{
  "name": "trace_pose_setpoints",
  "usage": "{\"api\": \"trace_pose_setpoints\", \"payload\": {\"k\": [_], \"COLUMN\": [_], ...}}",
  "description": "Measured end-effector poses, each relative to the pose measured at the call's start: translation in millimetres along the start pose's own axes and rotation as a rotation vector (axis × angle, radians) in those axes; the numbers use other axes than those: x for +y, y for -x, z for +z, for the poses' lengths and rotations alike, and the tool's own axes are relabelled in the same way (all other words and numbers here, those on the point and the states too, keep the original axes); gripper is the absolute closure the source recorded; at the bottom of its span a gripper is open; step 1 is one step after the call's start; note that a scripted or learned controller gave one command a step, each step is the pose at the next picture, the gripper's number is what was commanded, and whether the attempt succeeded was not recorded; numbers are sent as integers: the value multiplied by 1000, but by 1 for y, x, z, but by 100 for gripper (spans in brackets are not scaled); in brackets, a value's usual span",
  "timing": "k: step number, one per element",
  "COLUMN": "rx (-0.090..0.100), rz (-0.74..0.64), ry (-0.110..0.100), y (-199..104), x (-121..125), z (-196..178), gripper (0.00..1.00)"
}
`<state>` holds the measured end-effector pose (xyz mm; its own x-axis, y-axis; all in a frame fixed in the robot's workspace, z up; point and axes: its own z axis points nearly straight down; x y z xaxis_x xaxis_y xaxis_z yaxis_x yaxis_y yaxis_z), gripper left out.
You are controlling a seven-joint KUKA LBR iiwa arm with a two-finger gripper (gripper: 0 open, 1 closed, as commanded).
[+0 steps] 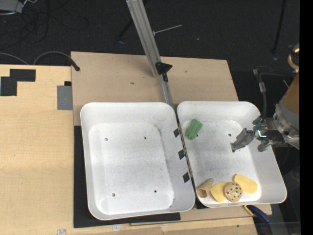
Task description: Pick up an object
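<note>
Two white bins: left bin [129,199], right bin [215,112] holding one green block [193,129] near its left wall and, clustered at the front edge, one tan piece [205,185], one round perforated disc [233,192] and one yellow piece [246,183]. Gripper [249,140] sits over the right bin's right side, jaws spread apart with nothing between them. Green block is well to its left; the front cluster lies below it.

Arm [293,106] cut off at right edge; claw [250,140] fingers indistinct.
</note>
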<state>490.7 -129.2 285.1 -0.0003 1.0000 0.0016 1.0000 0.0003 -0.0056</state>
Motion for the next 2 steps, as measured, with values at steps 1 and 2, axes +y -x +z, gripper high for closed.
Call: {"api": "trace_pose_setpoints", "payload": {"k": [1,2], "rx": [-1,0], "rz": [2,1], "ry": [4,-3], "y": [1,10], "x": [0,-1], "z": [-1,49], "gripper": [0,0]}}
